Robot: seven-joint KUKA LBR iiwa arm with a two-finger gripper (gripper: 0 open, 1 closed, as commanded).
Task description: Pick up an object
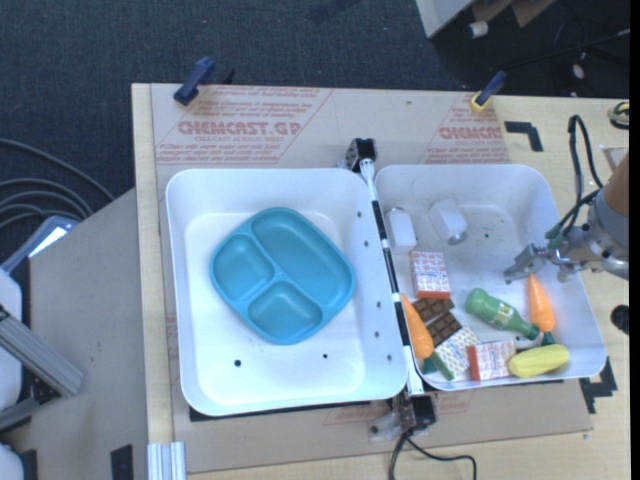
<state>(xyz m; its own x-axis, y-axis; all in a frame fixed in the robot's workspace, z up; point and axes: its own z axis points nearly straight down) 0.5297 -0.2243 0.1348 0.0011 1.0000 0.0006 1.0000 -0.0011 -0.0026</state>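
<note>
Arm (612, 230): grey metal wrist body, orange-tan band above; black cable (577, 158) routed alongside; metallic gripper (528, 265) hardware.

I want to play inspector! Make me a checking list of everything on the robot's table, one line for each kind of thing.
Surface: a bench bearing two white bins side by side, left bin and right bin.
Job's things: in the right bin, a green bottle, two carrots, a yellow banana, a chocolate bar and small food boxes.
Clutter: a blue divided plate in the left bin.
Grippers: the gripper hangs over the right bin's right side, above one carrot; grip unclear.
Cables: grey cables at the left, a black one by the arm.
Surroundings: dark carpet.
</note>
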